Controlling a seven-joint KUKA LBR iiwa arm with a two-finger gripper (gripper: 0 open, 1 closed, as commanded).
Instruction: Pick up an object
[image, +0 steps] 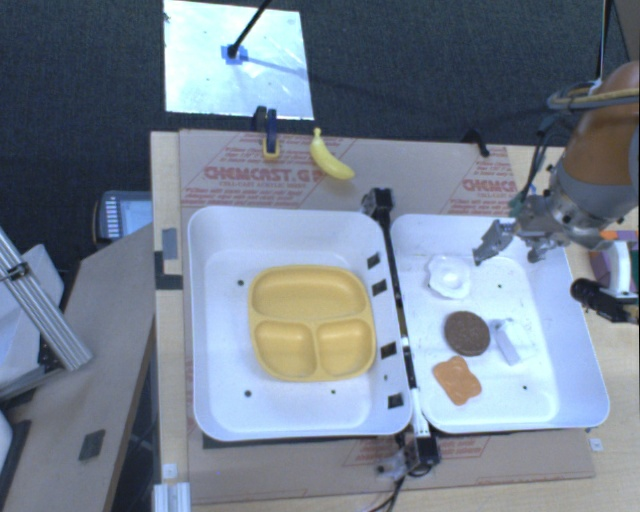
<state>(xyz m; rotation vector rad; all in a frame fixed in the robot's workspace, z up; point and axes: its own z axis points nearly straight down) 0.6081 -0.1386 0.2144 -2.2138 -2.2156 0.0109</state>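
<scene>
The right bin (560, 390) holds a white fried-egg piece (449, 276), a round brown cookie (467, 332), an orange toast-like piece (457, 380) and a small grey block (507, 342). My gripper (514, 243) hangs over the far part of that bin, to the right of the egg piece and beyond the cookie. Its two fingers stand apart, open, with nothing between them.
The left bin (215, 330) carries a yellow three-compartment tray (307, 321). A yellow banana (331, 158) and a yellow-handled clamp (270, 135) lie on the board behind the bins. A black divider strip (393, 300) runs between the bins.
</scene>
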